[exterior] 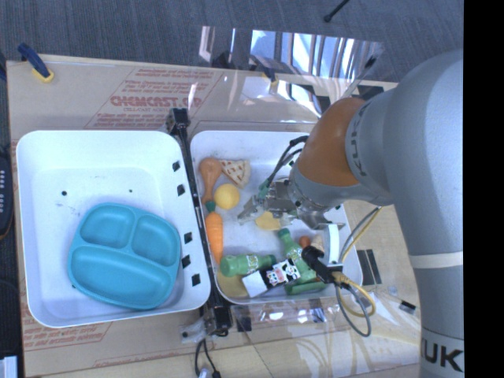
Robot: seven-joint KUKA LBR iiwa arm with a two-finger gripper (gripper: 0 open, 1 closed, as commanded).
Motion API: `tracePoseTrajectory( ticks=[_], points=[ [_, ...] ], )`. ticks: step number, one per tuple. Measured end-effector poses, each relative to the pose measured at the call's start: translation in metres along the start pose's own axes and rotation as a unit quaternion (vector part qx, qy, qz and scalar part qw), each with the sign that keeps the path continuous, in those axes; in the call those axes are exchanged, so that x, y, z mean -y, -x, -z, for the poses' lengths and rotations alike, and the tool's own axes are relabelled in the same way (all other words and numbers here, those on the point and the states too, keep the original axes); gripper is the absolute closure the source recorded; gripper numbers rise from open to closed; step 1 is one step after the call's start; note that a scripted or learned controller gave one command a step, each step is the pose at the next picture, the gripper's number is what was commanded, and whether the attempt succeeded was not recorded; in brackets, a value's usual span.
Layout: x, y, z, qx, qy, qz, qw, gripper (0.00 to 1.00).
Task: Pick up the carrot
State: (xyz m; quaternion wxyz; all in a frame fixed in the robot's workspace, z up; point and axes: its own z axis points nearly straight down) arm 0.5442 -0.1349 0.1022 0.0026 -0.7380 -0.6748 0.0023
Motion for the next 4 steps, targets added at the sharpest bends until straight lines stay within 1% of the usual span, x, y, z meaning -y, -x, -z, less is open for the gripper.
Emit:
tracePoseTrajectory(
  ticks=[1, 2, 3, 4],
  points=[
    [0.007, -0.035, -0.010, 0.000, -0.001, -0.107, 0.9943, 0.00],
    [0.008, -0.035, -0.001, 0.000, -0.004, -0.104, 0.9946, 1.00],
    [0.057, -0.077, 0.089, 0.000, -0.001, -0.215, 0.9765, 1.00],
    [0.072, -0.154, 0.108, 0.001, -0.001, -0.248, 0.9688, 1.00]
  ],
)
